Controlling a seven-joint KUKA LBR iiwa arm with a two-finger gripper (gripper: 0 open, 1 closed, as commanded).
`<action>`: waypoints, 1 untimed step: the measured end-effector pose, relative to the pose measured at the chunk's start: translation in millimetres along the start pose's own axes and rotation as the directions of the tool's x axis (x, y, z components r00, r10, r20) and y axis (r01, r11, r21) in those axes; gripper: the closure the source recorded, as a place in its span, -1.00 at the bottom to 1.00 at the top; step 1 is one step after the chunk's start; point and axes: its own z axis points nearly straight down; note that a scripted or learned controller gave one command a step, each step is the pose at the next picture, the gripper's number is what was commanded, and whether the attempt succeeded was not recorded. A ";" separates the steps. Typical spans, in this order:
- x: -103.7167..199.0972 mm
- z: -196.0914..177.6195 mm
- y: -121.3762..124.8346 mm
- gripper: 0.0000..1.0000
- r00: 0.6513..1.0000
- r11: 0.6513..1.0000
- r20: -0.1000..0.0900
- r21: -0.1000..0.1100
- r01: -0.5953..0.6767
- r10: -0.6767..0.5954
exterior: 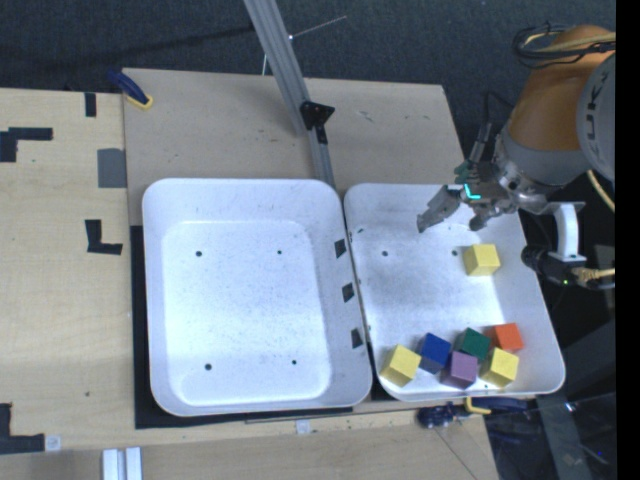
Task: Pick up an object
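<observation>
Six blocks crowd the right bin's (395,218) near edge; one yellow block (482,259) sits alone, just beside the tool (456,214), which hangs open and empty. Risk: closing off-centre could nudge that block away, or clip only a corner.

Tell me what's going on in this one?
The arm's gripper hangs open over the right bin with nothing between its fingers. A yellow cube lies apart just below it, and six more cubes cluster at the bin's near edge. No pickup has happened yet.
</observation>
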 end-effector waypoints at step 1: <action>-9.0 59.0 -0.5 -1.00 1.000 1.000 0.001 0.006 -0.002 0.002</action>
